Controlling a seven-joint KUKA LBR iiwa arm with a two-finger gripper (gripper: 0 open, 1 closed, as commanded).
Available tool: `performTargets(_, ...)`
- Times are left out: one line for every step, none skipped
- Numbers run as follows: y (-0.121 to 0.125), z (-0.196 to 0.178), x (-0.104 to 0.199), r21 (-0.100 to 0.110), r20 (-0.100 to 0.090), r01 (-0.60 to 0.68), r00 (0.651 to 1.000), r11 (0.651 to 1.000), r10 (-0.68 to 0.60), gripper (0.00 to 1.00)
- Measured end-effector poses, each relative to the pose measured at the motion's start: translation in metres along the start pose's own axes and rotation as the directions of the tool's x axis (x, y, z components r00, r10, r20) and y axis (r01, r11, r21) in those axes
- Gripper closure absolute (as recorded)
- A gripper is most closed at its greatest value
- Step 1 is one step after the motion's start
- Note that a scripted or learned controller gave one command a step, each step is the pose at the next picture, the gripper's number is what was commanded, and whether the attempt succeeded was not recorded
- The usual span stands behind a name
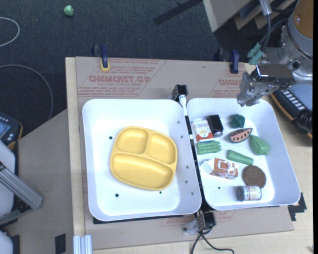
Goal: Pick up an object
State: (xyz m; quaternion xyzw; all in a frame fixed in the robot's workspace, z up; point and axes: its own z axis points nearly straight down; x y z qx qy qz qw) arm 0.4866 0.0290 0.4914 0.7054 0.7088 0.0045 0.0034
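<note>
My gripper [247, 100] hangs over the far edge of the right bin [280, 149], above and a little right of a dark teal lump [237, 120]. Nothing shows between its fingers. Below it lie a watermelon slice [241, 135], a bumpy green piece [259, 145], a green cucumber-like piece [240, 157], a brown round disc [254, 176], a small can [249, 193], an orange-and-white packet [223, 168], green beans [207, 147], a red-and-white carton [201, 129] and a black block [215, 124].
The left bin [94, 149] holds a yellow divided plate [143, 158]. Both bins rest on a cardboard sheet [129, 79] held by clamps at its far edge. Cables and a small green ball [68, 9] lie on the dark floor beyond.
</note>
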Motion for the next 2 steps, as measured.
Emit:
performTargets(-0.01,0.113,-0.021,0.024,0.003,-0.008,1.0,1.0,0.008,1.0)
performTargets(-0.001,0.064,0.045,0.004,-0.001,0.003,1.0,1.0,-0.003,1.0)
